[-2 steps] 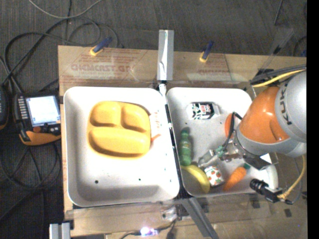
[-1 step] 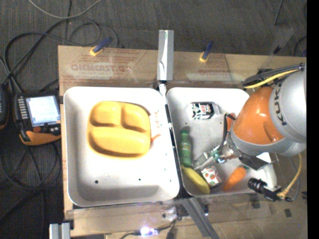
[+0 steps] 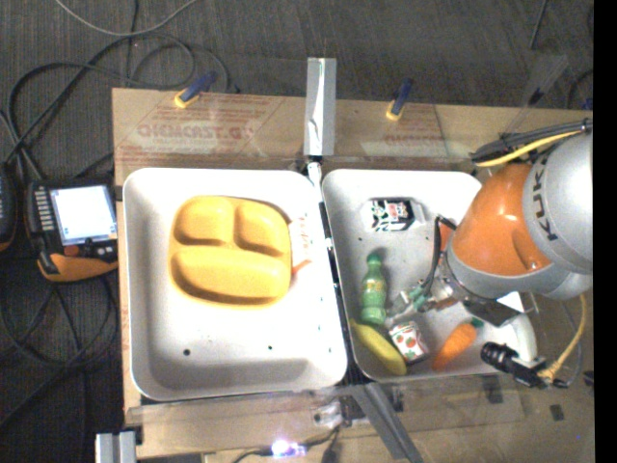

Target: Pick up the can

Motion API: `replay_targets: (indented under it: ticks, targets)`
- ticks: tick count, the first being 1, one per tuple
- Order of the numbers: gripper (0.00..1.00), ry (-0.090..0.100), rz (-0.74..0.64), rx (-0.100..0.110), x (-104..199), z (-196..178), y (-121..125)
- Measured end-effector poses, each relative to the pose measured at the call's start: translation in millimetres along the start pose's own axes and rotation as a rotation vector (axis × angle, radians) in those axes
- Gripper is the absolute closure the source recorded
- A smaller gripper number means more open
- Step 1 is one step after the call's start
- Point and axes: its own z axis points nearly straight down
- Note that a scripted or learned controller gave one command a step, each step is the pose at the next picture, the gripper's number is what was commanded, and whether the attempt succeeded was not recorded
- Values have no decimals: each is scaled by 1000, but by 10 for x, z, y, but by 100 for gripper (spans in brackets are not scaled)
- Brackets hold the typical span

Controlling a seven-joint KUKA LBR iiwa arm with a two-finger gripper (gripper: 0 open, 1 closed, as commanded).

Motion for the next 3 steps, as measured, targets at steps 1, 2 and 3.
replay_targets:
  ticks: [1, 2, 3]
  targets:
    - [0, 0, 0, 0, 1, 0, -1]
    - [100, 2, 0, 2, 7, -81, 3]
    - [0, 2, 0, 2, 7, -81, 2]
